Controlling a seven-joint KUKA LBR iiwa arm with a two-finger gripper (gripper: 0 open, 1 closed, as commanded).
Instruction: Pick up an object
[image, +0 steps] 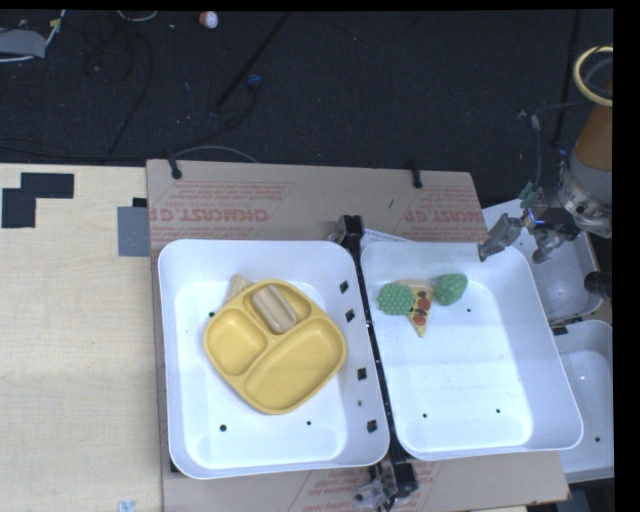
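In the right bin (500, 420), near its far left side, lie three small toys in a cluster: a bumpy green piece (396, 298), a pizza slice (420, 312) and a smooth green piece (451, 288). My gripper (521, 240) hangs over the far right corner of that bin, to the right of the toys and apart from them. It is open, with nothing between its fingers (496, 241). The orange-banded arm (598, 140) rises behind it at the right edge.
The left bin (190, 400) holds a yellow divided plate (290, 365) with a tan bun-like piece (273, 307) in its far compartment. Both bins rest on a cardboard sheet (300, 205). A black divider (365, 340) runs between them. White containers (590, 380) stand at the right.
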